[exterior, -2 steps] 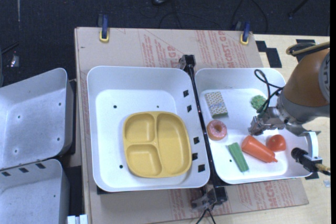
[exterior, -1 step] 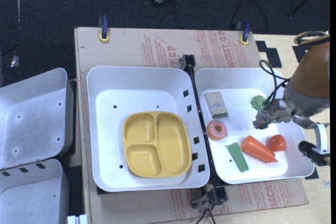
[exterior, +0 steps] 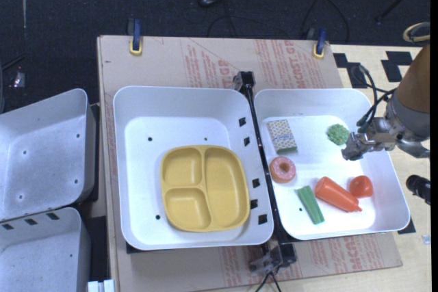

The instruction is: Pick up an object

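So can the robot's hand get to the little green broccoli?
Probably yes. The hand hangs just beside the broccoli in the right bin, and nothing lies between them. The tomato and carrot sit further down, out of the way.

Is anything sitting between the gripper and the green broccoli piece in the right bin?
Nothing visible does. The gripper hangs just right of the broccoli piece, with bare white bin floor between them. The tomato lies nearer the camera, out of the way.
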`<control>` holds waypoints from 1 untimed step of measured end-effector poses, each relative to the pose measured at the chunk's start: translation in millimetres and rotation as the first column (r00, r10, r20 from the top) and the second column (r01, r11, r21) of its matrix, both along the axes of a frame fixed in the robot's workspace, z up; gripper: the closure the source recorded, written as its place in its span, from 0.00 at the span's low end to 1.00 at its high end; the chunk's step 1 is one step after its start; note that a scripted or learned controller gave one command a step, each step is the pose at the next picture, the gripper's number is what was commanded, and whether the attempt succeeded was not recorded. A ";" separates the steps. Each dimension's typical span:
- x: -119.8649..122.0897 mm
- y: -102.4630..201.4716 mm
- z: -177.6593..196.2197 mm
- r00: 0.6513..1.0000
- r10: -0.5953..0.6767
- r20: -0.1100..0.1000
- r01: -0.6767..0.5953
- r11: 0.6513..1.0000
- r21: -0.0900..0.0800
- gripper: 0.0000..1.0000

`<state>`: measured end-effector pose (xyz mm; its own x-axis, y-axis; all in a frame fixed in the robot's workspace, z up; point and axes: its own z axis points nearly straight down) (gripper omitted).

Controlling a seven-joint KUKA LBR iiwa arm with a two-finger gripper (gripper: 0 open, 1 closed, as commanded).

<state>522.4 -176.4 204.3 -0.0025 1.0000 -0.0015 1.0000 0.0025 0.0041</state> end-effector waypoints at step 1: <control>9.0 3.9 47.1 1.000 0.001 0.001 -0.001 1.000 0.000 1.00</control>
<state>531.4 -172.5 251.3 -0.0036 1.0000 -0.0018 1.0000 0.0036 0.0049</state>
